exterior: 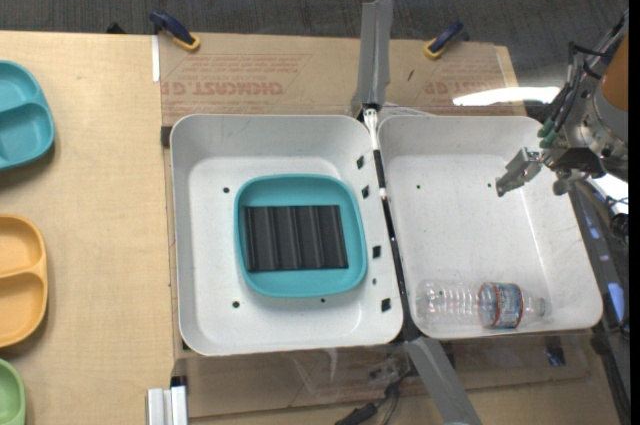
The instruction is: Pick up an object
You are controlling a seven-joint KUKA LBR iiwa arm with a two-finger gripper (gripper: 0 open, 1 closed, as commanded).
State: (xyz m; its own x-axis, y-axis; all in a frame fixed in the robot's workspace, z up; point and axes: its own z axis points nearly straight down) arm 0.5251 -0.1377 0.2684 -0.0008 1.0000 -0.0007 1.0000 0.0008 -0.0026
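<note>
A clear plastic bottle (480, 303) with a blue label lies on its side along the front wall of the right bin (450, 213). A teal tray (297, 236) with a dark ridged insert sits flat in the middle of the left bin (200, 213). My gripper (532, 181) hangs over the right bin's far right part, well behind the bottle and apart from it. Its fingers are spread open and hold nothing.
On the wooden bench to the left lie a teal divided plate (20, 128), an orange one (18, 278) and a green edge (8, 393). Two clamps (175, 31) (443, 39) hold cardboard behind the bins. A raised seam (382, 203) divides the bins.
</note>
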